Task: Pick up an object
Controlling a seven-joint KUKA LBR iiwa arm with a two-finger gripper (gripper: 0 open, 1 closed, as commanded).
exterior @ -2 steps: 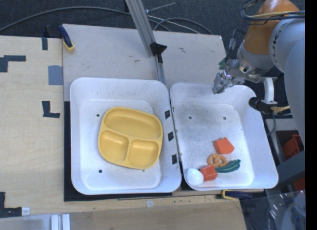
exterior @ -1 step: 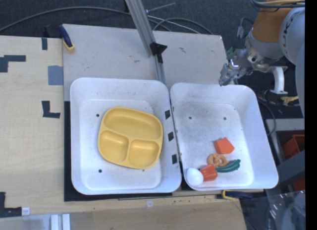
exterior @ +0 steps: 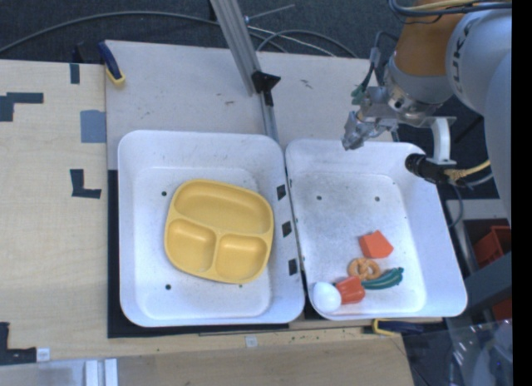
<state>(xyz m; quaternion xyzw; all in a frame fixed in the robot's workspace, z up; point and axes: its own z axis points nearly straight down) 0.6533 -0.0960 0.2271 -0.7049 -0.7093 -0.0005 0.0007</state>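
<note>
My gripper (exterior: 356, 138) hangs over the far rim of the right bin (exterior: 432, 210), well away from the objects. At the near end of that bin lie an orange block (exterior: 376, 244), a pretzel-shaped piece (exterior: 363, 268), a green bean-like item (exterior: 386, 279), a red piece (exterior: 351, 290) and a white egg (exterior: 326, 296). Nothing shows between the gripper's tips.
The left bin (exterior: 141, 210) holds a yellow divided plate (exterior: 219, 230). A metal pole (exterior: 234, 27) slants up from the far edge between the bins. Cables run across the dark floor behind the bench.
</note>
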